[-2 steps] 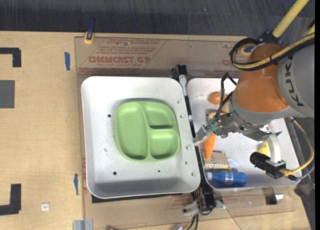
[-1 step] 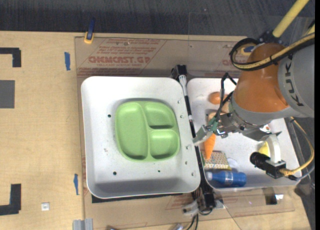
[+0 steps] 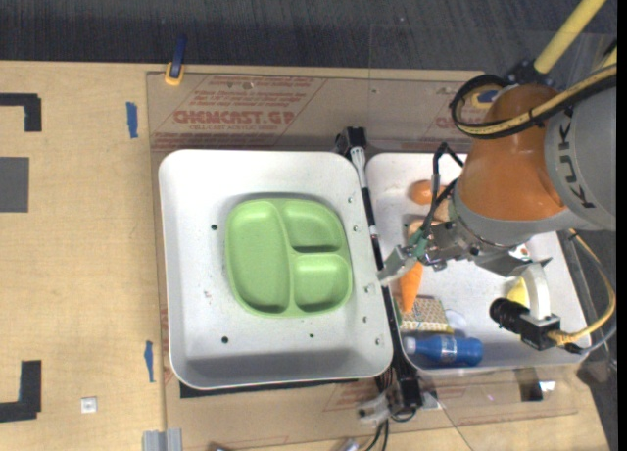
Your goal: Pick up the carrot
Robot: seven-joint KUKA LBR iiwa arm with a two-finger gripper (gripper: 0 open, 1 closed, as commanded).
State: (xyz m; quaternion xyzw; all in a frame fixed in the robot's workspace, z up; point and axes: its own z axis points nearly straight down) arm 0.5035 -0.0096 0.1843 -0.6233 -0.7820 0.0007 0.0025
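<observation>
from above we see our hand [image 3: 419,255] low in the right bin [image 3: 563,336], directly over the carrot [image 3: 410,284] (its orange tip juts just below); whether it is apart or together, we cannot tell.
</observation>
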